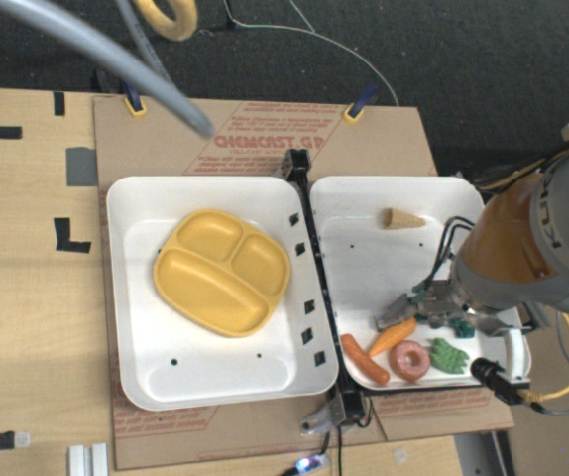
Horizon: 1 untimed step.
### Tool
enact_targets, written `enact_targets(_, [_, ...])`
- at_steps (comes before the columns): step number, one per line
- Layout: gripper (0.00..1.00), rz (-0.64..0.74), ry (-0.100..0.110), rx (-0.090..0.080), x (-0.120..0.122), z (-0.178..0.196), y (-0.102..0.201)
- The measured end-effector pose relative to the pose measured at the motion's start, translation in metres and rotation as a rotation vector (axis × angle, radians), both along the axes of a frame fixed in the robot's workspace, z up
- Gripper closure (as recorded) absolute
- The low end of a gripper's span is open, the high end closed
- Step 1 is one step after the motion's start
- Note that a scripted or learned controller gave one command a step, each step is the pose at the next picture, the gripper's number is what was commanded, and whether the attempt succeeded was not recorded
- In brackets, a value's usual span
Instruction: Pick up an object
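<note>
You'll find the carrot [394,337] at six o'clock in the right bin [364,206], just beside the gripper [431,308] (jaws' state: I cannot tell); likely light, stiff, slippery plastic, so grip mid-body

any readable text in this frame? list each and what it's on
"CHEMCAST GP": red print on the brown cardboard sheet under the bins, the last letters cut off by the clamp between the bins.
Smaller red lines above and below that word: too blurred to read.
Red print on the cardboard's front edge below the left bin: too blurred to read.
</note>
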State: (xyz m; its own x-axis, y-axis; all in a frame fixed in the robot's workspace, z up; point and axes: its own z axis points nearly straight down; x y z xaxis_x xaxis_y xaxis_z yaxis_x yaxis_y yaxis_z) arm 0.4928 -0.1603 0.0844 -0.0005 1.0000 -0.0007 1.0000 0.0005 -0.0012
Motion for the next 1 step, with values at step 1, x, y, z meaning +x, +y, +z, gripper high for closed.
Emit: enact_targets(1, [1.00, -0.001, -0.016, -0.005, 0.0047, 0.0131, -0.0003])
